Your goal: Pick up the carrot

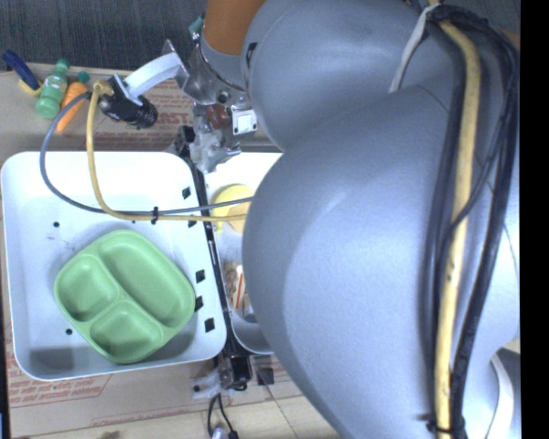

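Looking down from the overhead camera: the carrot [70,106] sits outside the left bin [18,245], top-left on the bench, beside a green bottle [50,94]; gripper [206,144] state, can't tell; carrot's probably light, stiff, a bit slick; grab mid-body.

Look at the bench [156,380]: left of the gripper [204,151] sits one white bin [23,245], the second bin [256,165] just beside the gripper. Farther left, a carrot [70,103] and green bottle [51,91] lie together.
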{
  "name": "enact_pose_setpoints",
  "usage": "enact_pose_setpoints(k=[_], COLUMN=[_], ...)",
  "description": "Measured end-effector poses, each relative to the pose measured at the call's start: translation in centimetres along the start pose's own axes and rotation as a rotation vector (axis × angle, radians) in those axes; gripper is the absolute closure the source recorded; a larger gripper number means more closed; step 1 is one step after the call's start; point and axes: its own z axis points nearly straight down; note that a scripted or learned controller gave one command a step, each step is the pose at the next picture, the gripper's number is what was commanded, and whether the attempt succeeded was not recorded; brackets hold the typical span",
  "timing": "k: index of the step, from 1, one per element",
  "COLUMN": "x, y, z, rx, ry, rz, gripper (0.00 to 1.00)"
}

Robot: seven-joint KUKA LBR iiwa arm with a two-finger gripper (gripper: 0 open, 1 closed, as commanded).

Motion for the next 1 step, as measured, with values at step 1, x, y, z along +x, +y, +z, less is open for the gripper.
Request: enact_pose_setpoints(k=[1], x=[-8.94], y=[0.59], z=[5.2], rx=[0.001], ry=[-0.006], rz=[0.029], gripper=[1.0])
